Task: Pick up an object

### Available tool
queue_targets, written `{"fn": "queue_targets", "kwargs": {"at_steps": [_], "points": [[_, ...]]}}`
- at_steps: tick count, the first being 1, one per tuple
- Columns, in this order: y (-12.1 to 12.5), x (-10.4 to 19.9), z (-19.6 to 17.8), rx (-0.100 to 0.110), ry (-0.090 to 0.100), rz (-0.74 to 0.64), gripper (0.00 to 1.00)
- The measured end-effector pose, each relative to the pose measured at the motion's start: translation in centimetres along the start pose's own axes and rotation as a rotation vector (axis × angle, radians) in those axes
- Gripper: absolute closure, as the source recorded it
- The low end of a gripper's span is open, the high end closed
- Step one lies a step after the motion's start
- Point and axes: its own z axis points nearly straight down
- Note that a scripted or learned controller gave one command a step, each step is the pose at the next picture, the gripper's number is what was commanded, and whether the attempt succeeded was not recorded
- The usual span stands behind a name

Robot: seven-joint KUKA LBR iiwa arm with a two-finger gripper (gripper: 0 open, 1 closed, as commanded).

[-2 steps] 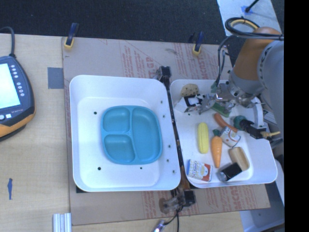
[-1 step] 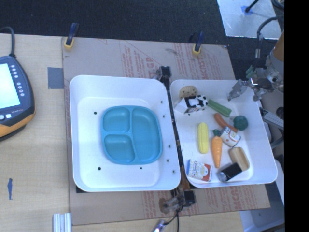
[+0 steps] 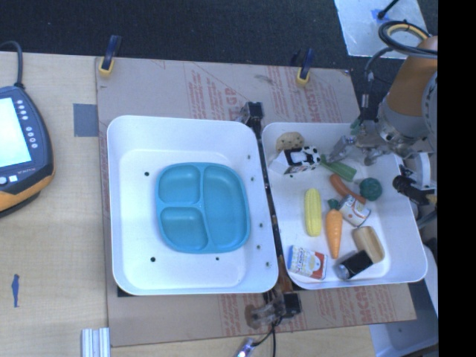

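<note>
Camera view, looking down on the bench (image 3: 67, 222): two shallow white bins sit side by side on a brown cardboard sheet (image 3: 223, 88). The left bin (image 3: 126, 136) carries a single blue divided plate (image 3: 202, 207) at its centre, three compartments showing, nothing in them.

The right bin (image 3: 413, 262) is crowded. At its far left corner a cookie (image 3: 291, 140) lies just beside a black-and-white toy cow (image 3: 301, 159). Toward the middle, a yellow corn cob (image 3: 313, 212) lies lengthwise, with an orange carrot (image 3: 335, 233) beside it. A small white carton (image 3: 307, 262) rests at the near left corner, and a dark block (image 3: 355, 265) touches a tan bread-like piece (image 3: 369, 243) along the near edge. A green ball (image 3: 370, 189) sits toward the right edge, near a green pod (image 3: 341, 169) and a small labelled item (image 3: 356, 211) that is too blurred to identify.

The gripper (image 3: 358, 144) hangs over the far right corner of the right bin, the grey arm (image 3: 409, 88) with its orange band reaching in from the right. Its metal parts are blurred against the bin, and whether the claw is apart or together cannot be told; nothing is seen between them.

An orange-edged handheld controller (image 3: 18, 143) lies at the bench's left edge. Two blue-and-yellow clamps (image 3: 108, 56) pin the cardboard's far edge.
</note>
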Motion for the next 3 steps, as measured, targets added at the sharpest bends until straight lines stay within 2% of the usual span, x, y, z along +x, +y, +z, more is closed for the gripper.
{"fn": "queue_targets", "kwargs": {"at_steps": [1,2,3], "points": [[0.1,4.5,-3.8,-0.011,-0.014,0.007,0.00],[-3.9,3.5,-1.3,-0.015,-0.014,0.009,0.00],[-1.5,3.8,-1.3,-0.024,-0.021,0.009,0.00]]}}
